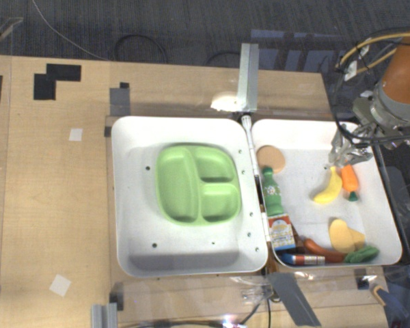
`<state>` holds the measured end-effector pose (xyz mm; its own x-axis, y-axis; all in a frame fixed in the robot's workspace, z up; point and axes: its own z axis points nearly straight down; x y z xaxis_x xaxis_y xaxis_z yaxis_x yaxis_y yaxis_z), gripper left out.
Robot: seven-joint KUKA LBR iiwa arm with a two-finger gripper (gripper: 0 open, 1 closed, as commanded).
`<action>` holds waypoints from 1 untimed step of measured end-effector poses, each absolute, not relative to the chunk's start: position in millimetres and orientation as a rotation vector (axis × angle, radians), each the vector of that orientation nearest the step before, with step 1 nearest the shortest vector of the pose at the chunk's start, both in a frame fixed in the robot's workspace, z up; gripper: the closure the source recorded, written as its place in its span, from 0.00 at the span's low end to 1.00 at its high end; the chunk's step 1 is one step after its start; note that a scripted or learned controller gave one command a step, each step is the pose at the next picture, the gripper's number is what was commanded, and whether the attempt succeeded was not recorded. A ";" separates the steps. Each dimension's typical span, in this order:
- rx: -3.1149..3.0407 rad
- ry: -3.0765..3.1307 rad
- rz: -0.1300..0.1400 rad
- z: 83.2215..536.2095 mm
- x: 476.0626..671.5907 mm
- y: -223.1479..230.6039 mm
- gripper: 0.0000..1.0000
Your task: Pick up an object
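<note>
**Claw hanging over the banana and carrot in the right bin**

The arm (400,80) is reaching in from the right, and its claw (346,152) is hanging over the far part of the right bin (307,132). Whether it is wide or narrow, I cannot tell; the metal tips are blurring together from this slant, and nothing is showing between them.

Just below the claw, a banana (329,188) and a carrot (350,178) are lying side by side, touching or nearly so. These 2 are looking like the nearest targets. Both are probably light plastic toys: stiff, smooth and a little slippery. The banana's curve is inviting a grip across its middle, where it is thickest. The carrot is short, so a grip across its orange body would be suiting it better than one at the green end.

Further off, a bottle (272,200) is lying along the bin's left wall, a tan disc (271,158) is sitting near its top, and a yellow piece (345,235), a green piece (361,254) and a red marker (307,257) are crowding the near edge.

The left bin (133,183) is holding a green tray (196,183). Both bins are resting on the counter (48,203).
</note>
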<state>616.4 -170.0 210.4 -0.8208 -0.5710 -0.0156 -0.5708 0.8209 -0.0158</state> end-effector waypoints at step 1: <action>-1.048 2.944 -0.014 91.7 636.6 -206.8 1.00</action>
